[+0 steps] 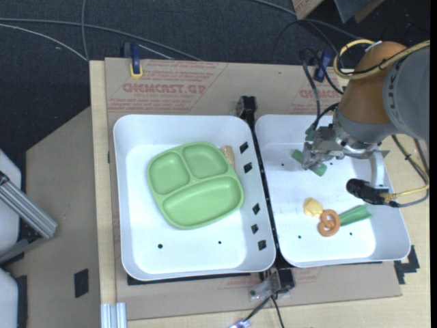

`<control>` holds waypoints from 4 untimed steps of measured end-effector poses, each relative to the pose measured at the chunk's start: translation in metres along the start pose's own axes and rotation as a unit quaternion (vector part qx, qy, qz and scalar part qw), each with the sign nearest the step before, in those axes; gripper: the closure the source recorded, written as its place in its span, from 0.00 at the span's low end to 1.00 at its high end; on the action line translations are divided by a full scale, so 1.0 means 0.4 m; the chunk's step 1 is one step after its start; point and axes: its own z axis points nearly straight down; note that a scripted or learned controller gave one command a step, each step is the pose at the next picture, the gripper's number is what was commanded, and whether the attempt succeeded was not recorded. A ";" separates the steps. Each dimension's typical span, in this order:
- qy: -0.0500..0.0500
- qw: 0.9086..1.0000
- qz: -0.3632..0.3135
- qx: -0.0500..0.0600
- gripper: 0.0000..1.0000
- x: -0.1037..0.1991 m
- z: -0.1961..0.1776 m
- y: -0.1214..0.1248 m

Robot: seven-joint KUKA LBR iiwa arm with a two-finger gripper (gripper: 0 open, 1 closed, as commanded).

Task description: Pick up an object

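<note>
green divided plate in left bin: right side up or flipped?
Right side up. The green plate lies flat in the left bin with its three compartments facing up.

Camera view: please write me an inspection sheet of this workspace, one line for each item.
Surface: bench of brown board with red lettering, bearing left bin and right bin side by side.
Job's things: in the right bin, a small green piece under the gripper, a yellow piece, an orange ring and a green stick.
Clutter: green divided plate in the left bin.
Grippers: gripper low over the small green piece; hold not confirmed.
Cables: yellow cable looped by the arm; thin cables on the floor.
Surroundings: dark floor; blue clamp at the bench's far edge.
</note>
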 end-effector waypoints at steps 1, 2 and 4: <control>-0.001 1.000 0.000 -0.002 1.00 -0.019 -0.123 -0.012; -0.001 1.000 -0.001 -0.003 1.00 -0.019 -0.259 -0.009; 0.001 1.000 -0.003 0.001 1.00 0.226 -0.255 -0.062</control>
